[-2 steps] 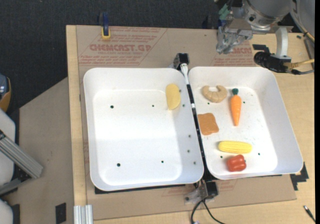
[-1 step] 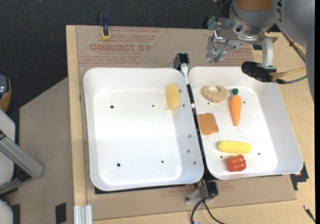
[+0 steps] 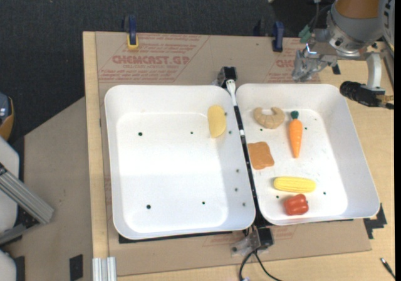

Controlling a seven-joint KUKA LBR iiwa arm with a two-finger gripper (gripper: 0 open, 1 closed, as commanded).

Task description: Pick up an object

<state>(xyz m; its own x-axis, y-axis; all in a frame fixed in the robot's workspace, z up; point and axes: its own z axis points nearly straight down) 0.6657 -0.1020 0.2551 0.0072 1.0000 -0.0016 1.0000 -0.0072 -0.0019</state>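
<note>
Hovering at the upper right of the frame, the gripper (image 3: pixel 306 66) sits beyond the right bin (image 3: pixel 351 124); its state cannot be told. Reaching for the carrot (image 3: pixel 295 137) mid-bin, it may bump the croissant (image 3: pixel 269 117) nearby.

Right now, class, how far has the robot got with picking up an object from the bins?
Nothing looks picked yet. The gripper hangs above the bench behind the right bin, outside it. The croissant, carrot, toast, corn and red pepper lie in that bin; a yellow piece lies in the left bin. Reaching in, grasping and lifting remain.
</note>
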